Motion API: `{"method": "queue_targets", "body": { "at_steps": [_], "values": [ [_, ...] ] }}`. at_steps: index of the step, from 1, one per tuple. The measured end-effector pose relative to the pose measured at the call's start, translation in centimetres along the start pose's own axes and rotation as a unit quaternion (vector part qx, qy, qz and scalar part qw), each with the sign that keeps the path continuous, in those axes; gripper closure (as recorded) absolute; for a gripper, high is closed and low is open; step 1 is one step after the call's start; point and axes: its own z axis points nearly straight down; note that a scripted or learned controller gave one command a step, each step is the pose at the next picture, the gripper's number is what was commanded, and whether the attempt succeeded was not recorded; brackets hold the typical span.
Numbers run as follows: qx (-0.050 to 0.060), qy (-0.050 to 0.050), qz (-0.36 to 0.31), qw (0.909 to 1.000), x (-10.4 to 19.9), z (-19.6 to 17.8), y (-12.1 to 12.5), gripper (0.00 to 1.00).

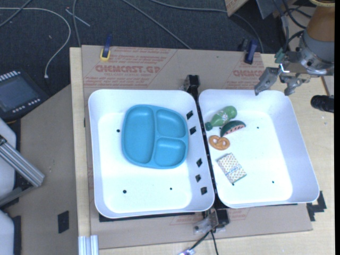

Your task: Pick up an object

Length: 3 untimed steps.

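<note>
A blue divided plate [155, 136] lies in the left bin [106, 185]. The right bin [287, 179] holds a green bottle [222, 116], watermelon slice [234, 127], pretzel [219, 142] and patterned packet [231, 167], clustered left. Above its far rim hangs the gripper [277, 84], fingers spread, gripping nothing

Two smooth white plastic bins [106, 185] sit on a matt plywood bench [159, 62]. The divided blue plate [154, 137] looks like matt plastic.

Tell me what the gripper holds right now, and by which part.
Nothing. The gripper hangs open above the right bin's far rim, apart from the items lying in it.
</note>
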Motion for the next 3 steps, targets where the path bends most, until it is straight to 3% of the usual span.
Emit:
{"method": "queue_targets", "body": {
  "at_steps": [1, 3],
  "values": [
    [0.002, 0.000, 0.000, 1.0000, 0.0, 4.1, -0.1, 0.00],
    [0.003, 0.001, 0.000, 1.0000, 0.7, 16.6, -0.2, 0.00]
  ]
}}
